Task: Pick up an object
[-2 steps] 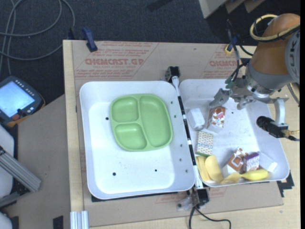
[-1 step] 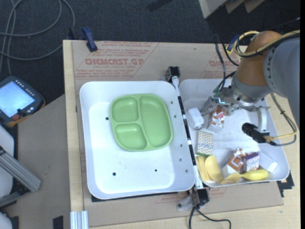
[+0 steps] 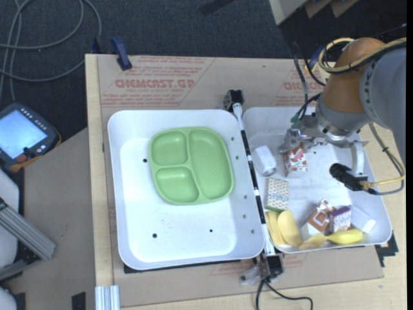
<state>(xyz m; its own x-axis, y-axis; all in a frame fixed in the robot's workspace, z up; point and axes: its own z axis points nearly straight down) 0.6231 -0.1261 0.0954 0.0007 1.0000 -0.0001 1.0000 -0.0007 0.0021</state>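
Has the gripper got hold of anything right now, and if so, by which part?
It cannot be told. The gripper sits right over a small red and white carton in the right bin, touching or nearly so, but the view does not settle whether the carton is gripped.

Around the green tray (image 3: pixel 191 165) you have open white floor on every side in the left bin (image 3: pixel 129 237). Right of it, past the divider, cartons (image 3: pixel 297 160), a white block (image 3: pixel 264 159) and bananas (image 3: pixel 303 233) crowd the right bin (image 3: pixel 381 218).

The arm (image 3: pixel 361 82) bends down, tool (image 3: pixel 298 141) pointing downward.
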